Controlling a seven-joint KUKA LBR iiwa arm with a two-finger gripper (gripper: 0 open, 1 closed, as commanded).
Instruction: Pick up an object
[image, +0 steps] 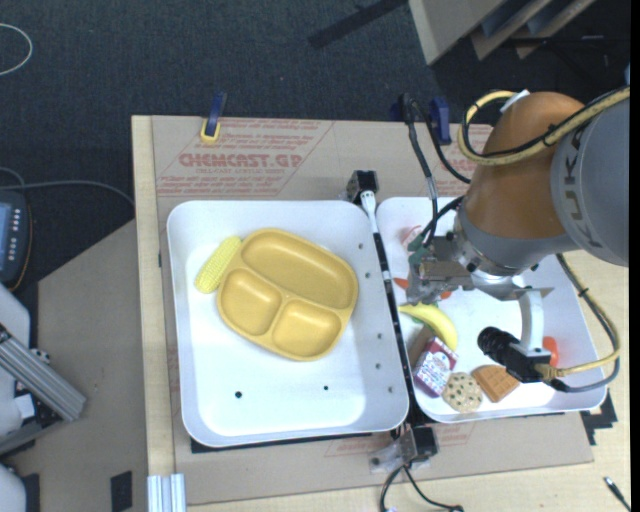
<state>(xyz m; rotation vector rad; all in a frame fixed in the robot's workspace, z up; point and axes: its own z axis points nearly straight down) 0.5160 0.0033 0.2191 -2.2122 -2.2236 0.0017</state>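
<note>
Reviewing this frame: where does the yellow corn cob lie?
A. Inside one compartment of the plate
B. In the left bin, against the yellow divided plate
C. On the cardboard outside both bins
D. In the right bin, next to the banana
B: the corn cob lies on the left bin's floor, against the upper-left rim of the yellow divided plate.

Lighting: bright, even, overhead. White bins (270, 420) near overexposed, detail washed out. Arm (530, 180) casts soft shadow toward 6 o'clock. Dark floor (100, 60) at 11 o'clock underlit. Focus slightly soft throughout; mild grain.
</note>
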